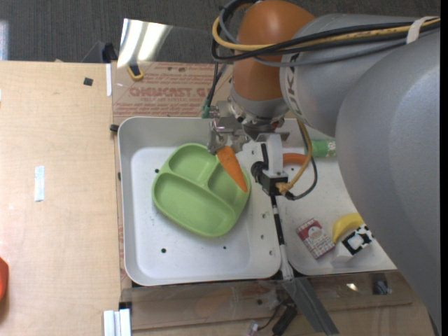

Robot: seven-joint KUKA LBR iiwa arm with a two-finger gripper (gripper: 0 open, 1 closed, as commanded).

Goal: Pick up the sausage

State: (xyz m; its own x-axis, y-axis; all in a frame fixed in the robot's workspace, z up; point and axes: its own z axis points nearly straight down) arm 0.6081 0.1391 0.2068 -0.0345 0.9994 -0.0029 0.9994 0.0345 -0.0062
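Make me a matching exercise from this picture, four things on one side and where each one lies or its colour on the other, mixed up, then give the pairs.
Things:
1. divided plate
2. carrot
3. small red-and-white box
4. banana

Descriptions:
A. yellow, in the right bin
B. orange, on the plate's right rim, under the gripper
C. green, in the left bin
D. left of the banana, in the right bin

Pairs: 1-C, 2-B, 3-D, 4-A

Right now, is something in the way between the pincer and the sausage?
Yes. An orange carrot sits right at the pincer, over the green plate in the left bin. What looks like the sausage lies in the right bin, across the bins' shared rims.
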